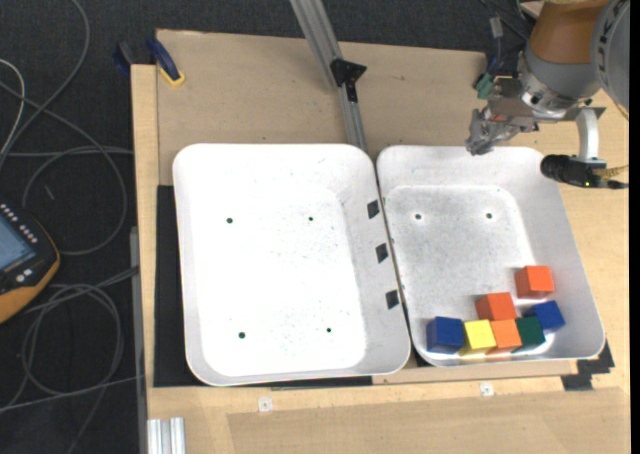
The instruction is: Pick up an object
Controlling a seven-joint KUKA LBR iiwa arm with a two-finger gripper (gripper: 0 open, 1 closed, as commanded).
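Note:
Several small coloured blocks lie in the near right corner of the right bin (560, 232): an orange block (536, 280), another orange block (495, 305), a blue block (446, 332), a yellow block (479, 334), an orange one (506, 333), a green block (529, 329) and a blue block (547, 316). My gripper (481, 141) hangs over the far rim of the right bin, well away from the blocks. Nothing shows between its fingertips.
The left bin (200, 242) sits beside the right one on the wooden bench. A slanted metal rail (320, 32) crosses the far side. Cables and a handheld pendant (20, 252) lie on the floor at left.

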